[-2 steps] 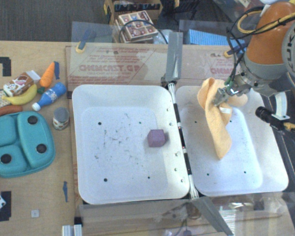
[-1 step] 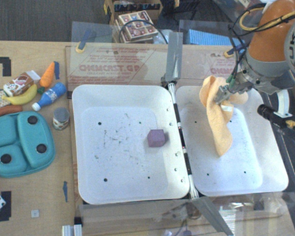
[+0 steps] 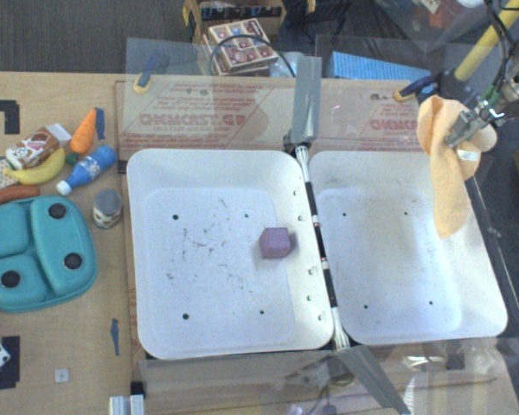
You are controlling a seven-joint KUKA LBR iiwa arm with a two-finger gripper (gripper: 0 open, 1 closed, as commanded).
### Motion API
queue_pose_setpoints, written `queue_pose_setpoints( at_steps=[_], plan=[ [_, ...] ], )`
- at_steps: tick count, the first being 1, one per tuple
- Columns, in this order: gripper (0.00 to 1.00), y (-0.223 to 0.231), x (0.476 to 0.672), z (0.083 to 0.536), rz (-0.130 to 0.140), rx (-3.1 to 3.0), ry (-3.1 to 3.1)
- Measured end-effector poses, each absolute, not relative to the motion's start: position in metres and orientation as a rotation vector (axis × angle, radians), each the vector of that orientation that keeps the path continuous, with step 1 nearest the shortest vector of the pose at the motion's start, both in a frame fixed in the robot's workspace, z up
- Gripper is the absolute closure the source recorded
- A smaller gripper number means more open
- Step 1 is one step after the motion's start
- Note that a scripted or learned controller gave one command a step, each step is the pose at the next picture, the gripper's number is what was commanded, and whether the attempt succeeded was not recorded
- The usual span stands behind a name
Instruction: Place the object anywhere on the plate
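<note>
Near edge of bench: grey metal bracket [image 3: 363, 374] under the seam where the two bins meet, a small blue clip [image 3: 114, 335] on the wood to its left. Left bin [image 3: 156, 318] holds one purple block [image 3: 275, 243], sitting flat on the floor right of centre, close to the divider; scuffs and a few dark dots on the bin floor around it. Right bin [image 3: 476, 318] has only dark dots on its floor. Gripper [image 3: 471, 128] is at the far right, above the far right corner of the right bin, with a yellow-orange cloth [image 3: 445, 167] pinched in it; cloth hangs down over the bin's right rim, lower end draped toward the bin floor. Fingers look closed narrow on the cloth's upper edge. Purple block is well apart from the gripper, left and nearer, in the other bin with the divider between them. Left of the bins on the wooden bench: teal two-well tray [image 3: 35, 253], small grey can [image 3: 107, 207], blue-and-white bottle [image 3: 86, 170] lying down, banana [image 3: 36, 169], toy carrot [image 3: 85, 131], a red-and-white packet [image 3: 33, 148] behind the banana. Far side: clear panel with red lettering [image 3: 208, 119] along the bins, cardboard box [image 3: 233, 15] with patterned cubes on the floor beyond, blue pad [image 3: 372, 66] further right.
</note>
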State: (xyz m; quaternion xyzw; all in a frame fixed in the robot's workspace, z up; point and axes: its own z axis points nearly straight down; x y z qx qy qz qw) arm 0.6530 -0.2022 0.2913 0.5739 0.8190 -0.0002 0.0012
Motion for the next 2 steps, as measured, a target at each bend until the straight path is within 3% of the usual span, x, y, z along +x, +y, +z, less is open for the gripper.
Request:
queue_pose_setpoints(
  at_steps=[1,2],
  plan=[
    [1.00,-0.1986,0.6596,0.4314,-0.001,1.892,2.504],
    [0.00,-0.1979,0.6597,0.4309,-0.001,1.891,2.506]
  ],
)
